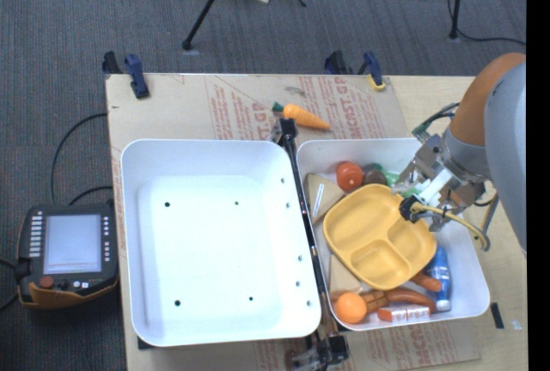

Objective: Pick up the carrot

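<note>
A small carrot [306,115] with a green top lies on the bare bench behind the two bins, just outside the back left corner of the right bin [479,275]. My gripper [412,182] hangs low over the back right part of that bin, at the far edge of a yellow divided plate [378,239]. It is well to the right of the carrot and nearer the camera. Nothing shows between its fingers.
The right bin also holds a red tomato [349,175], an orange ball [351,307], a blue item [440,268] and long orange pieces [404,297] at the front. The left bin [129,189] stands beside it. Blue clamps [136,73] grip the bench's back edge.
</note>
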Controlling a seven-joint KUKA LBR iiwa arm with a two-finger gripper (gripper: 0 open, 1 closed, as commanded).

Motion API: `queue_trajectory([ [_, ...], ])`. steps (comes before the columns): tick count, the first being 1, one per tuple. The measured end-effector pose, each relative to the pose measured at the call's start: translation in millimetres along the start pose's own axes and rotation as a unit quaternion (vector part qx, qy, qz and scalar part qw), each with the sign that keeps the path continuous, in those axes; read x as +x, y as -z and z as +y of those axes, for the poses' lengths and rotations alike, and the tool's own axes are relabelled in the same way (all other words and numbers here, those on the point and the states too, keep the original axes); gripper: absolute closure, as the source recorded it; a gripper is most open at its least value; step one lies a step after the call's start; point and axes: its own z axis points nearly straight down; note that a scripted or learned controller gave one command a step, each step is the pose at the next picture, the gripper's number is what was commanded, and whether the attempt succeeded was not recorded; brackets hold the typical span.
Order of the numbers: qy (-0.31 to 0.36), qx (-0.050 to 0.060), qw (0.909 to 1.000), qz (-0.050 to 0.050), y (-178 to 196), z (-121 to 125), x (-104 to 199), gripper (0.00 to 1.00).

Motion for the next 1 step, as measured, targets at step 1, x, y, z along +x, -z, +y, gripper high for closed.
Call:
queue_trajectory([
  [1,-0.015,-0.001,0.9999,0.005,-55.9,-36.1,-26.3,0.0],
])
